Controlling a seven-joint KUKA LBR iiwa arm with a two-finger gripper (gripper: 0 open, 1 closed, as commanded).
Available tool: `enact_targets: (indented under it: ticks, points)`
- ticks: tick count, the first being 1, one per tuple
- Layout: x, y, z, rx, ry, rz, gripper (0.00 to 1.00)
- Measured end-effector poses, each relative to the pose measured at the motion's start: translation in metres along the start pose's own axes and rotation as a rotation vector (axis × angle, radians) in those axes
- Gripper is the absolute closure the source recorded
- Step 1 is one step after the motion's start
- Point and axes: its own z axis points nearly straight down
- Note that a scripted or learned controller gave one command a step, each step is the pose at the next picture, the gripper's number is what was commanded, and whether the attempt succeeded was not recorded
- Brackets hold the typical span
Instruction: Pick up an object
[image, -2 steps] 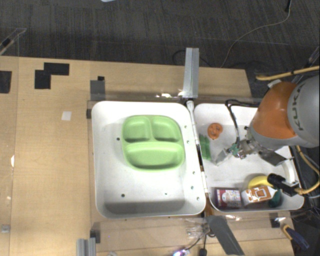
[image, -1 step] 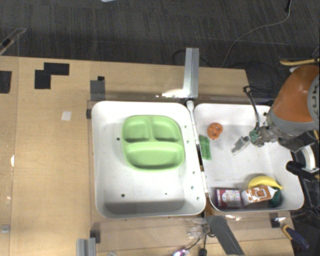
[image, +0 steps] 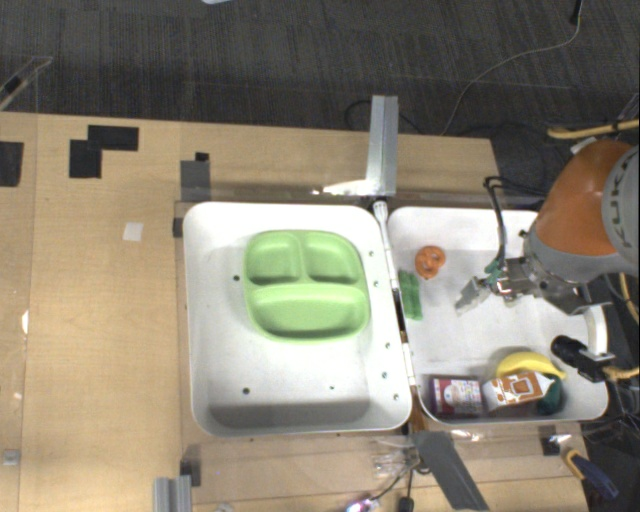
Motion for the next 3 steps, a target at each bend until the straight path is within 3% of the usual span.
enact_targets:
  ticks: [1,2,3]
  points:
    - [0.000,0.002,-0.012,-0.005,-0.001,-0.003,1.00]
    - [0.009,0.004,-0.074,-0.003,-0.001,-0.018,1.00]
    - [0.021,0.060,-0.077,-0.001,-0.001,0.076,1.00]
